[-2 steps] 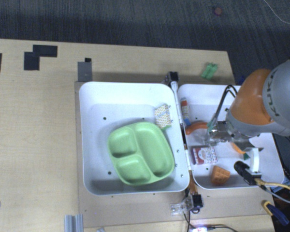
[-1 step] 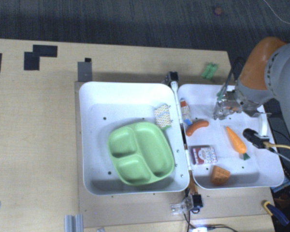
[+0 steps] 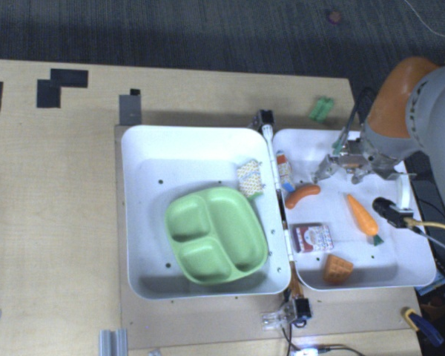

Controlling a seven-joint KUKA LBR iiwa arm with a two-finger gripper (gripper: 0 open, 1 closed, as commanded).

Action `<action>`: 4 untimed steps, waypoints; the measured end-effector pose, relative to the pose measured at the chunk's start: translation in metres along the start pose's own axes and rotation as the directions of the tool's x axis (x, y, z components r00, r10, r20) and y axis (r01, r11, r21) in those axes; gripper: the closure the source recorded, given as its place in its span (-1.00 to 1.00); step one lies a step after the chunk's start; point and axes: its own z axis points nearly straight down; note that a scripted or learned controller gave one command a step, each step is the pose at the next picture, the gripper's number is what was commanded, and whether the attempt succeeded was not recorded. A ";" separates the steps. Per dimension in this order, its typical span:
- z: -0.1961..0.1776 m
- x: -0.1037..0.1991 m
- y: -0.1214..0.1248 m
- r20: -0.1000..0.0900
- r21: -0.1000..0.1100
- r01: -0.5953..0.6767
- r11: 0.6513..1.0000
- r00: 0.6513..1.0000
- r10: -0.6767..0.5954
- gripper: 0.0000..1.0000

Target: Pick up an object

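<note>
The pincer (image 3: 346, 162) hangs low over the back part of the right bin (image 3: 419, 269), its metal parts blurred together, so whether it is released or clenched I cannot tell. Nothing can be seen caught in it. Just in front of it and to its left in the view lies an orange sausage (image 3: 303, 195). A toy carrot (image 3: 362, 216) lies on the bin floor nearer the front, apart from the pincer. A small red and white packet (image 3: 312, 237) and an orange wedge (image 3: 338, 268) sit near the front wall. A slim tube (image 3: 283, 170) lies along the wall shared with the left bin (image 3: 137, 221). That bin holds a green divided plate (image 3: 216, 233) and a small patterned piece (image 3: 249, 176). A green object (image 3: 321, 109) rests on the worktop (image 3: 52, 228) behind the bins.
</note>
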 end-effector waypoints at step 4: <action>0.013 0.035 0.028 0.000 -0.001 0.000 1.000 1.000 0.000 -1.00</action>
